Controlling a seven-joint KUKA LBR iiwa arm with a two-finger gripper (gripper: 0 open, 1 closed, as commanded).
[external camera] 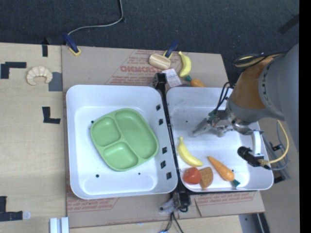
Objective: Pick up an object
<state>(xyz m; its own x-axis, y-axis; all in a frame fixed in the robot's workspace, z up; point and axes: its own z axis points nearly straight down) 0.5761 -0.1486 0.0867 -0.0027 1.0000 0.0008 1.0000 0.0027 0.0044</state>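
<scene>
1. Grey and orange, the arm (272, 89) is the thing closest to the camera; it comes in from the right and bends down over the right bin (194, 98).
2. Under everything is the bench (29, 144), light wood, with a cardboard sheet (112, 67) below both bins. Behind it the floor (146, 8) is dark carpet, and a white cable (114, 11) runs over it.
3. In the left bin (77, 178) lies a green tray (125, 139) with three compartments.
4. The right bin holds what could be picked up: a banana (187, 152), a carrot (222, 169), a tomato (192, 175) and a brown piece (206, 177) touching the tomato. All four lie near the front wall.
5. The tool (201, 127) hangs low over the bare middle of the right bin, its fingers pointing to the left. They look nearly together and nothing is between them, but whether they are really closed I cannot tell.
6. My judgement of the risk: the tool is over bare floor, apart from the banana, so closing now would catch nothing. The banana is curved and smooth and may slip or roll. The tomato and the brown piece touch, so a grasp there could push one away.
7. Behind the bins lie a second banana (184, 63), a bread roll (159, 60) and a small packet (171, 76); a croissant (39, 74) lies far left.
</scene>
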